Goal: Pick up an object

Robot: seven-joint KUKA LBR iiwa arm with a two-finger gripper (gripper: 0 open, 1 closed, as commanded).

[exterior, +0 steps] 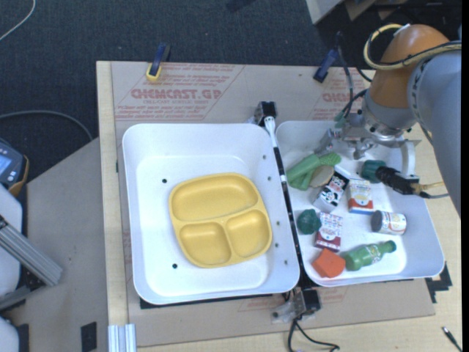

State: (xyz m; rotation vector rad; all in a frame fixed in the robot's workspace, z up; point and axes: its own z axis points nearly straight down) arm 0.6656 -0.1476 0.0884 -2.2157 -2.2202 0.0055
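Arm point(410, 72) reaches down, gripper point(350, 141) low over right bin point(432, 251).

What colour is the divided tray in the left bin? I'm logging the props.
Yellow: the divided tray shows plainly in the camera view, inside the white left bin.

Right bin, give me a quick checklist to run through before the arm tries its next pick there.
1. Gripper over the right bin: ok, at its far end.
2. Something between the fingers: cannot tell, the wrist hides them.
3. Nearest target: ok, the green pickle-shaped toy lies just beside the gripper.
4. Clutter around that target: not ok, a black-and-white carton touches it.
5. Easier picks: ok, green bottle and orange block lie at the near end.
6. Yellow divided tray in left bin: ok, apart.
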